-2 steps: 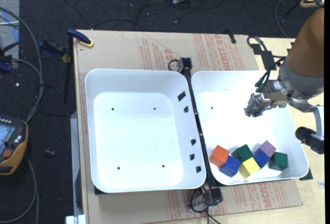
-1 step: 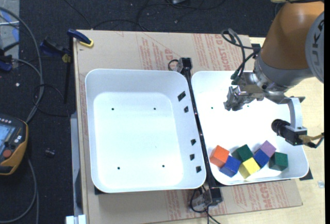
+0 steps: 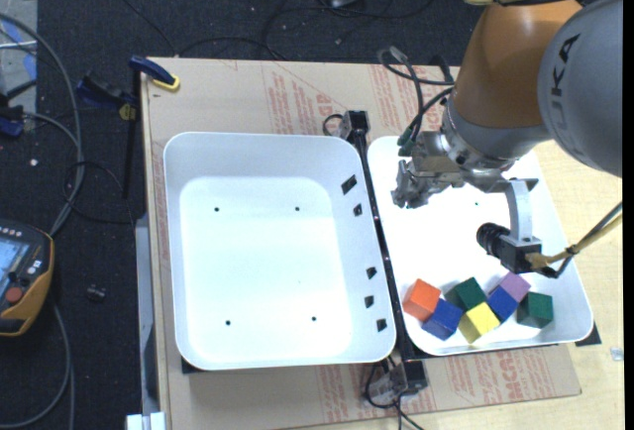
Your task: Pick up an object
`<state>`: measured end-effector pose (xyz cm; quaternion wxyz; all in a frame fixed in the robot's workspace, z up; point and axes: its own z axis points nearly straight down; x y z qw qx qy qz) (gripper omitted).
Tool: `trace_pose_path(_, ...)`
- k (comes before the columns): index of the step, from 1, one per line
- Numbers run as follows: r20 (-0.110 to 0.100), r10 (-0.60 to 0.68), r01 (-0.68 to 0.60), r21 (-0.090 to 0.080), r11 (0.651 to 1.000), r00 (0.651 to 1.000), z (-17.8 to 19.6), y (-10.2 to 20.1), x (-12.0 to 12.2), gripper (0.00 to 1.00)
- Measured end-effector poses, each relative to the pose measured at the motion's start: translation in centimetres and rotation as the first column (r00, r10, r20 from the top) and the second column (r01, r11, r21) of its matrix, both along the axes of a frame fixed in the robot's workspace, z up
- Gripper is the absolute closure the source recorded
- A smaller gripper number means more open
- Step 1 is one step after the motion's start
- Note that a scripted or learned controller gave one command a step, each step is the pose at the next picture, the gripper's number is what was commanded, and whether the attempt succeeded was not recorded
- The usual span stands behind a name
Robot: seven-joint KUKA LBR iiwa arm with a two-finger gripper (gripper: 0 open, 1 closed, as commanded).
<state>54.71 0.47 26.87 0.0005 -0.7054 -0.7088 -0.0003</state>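
Observation:
Several small blocks lie clustered at the near end of the right bin [image 3: 428, 235]: an orange block [image 3: 423, 298], a blue block [image 3: 444, 319], a yellow block [image 3: 480, 321], a dark green block [image 3: 468, 294], a purple block [image 3: 513, 287] and another green block [image 3: 536, 309]. My gripper [image 3: 412, 188] hangs over the far left part of the right bin, well above and behind the blocks. Nothing shows between its fingers. The arm's orange band and grey body cover the bin's far right corner.
The left bin [image 3: 188, 250] sits beside the right one, with small black clips along the shared edge [image 3: 372, 250]. Cables and a blue-and-yellow clamp [image 3: 154, 73] lie off the bench at the back left.

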Motion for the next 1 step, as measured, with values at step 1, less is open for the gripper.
trace_pose_path(1,0.0,-0.001,0.001,0.0,1.0,1.0,-0.5,5.59,0.53,1.0)
